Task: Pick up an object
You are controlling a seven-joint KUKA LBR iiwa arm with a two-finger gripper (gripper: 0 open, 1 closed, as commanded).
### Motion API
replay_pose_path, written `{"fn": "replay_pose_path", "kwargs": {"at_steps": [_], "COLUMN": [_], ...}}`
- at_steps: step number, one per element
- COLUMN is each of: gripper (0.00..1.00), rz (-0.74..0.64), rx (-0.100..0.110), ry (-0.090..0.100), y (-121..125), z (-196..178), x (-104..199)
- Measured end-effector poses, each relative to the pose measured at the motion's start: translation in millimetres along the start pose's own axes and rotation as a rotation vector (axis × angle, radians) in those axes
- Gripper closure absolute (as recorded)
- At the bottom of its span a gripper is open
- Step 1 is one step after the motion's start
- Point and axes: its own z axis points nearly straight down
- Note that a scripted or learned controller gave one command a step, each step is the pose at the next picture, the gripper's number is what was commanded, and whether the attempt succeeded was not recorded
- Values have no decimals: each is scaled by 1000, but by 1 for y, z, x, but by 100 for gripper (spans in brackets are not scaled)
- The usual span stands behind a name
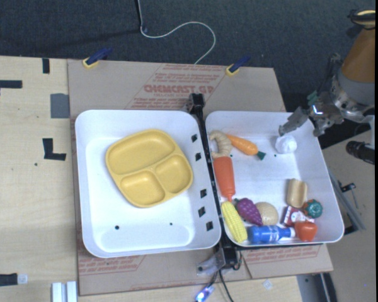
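The right bin (324,168) holds several toy foods: a small carrot (242,145), a long orange-red piece (225,176), a corn cob (233,222), a purple piece (247,211), a blue bottle (269,234), a tan roll (295,192) and a small white object (286,145). My gripper (301,127) hangs over the bin's far right corner, just above and to the right of the white object. Its two fingers stand apart, open, with nothing between them.
The left bin (88,168) holds a yellow divided plate (149,167). More small items, red and green, crowd the right bin's near right corner (309,222). A white cable (176,30) loops on the dark floor behind the bench.
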Motion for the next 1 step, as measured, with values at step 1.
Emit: {"fn": "replay_pose_path", "kwargs": {"at_steps": [1], "gripper": [0], "rz": [2], "rx": [-8], "ry": [-1], "y": [-138], "z": [-174], "x": [28]}}
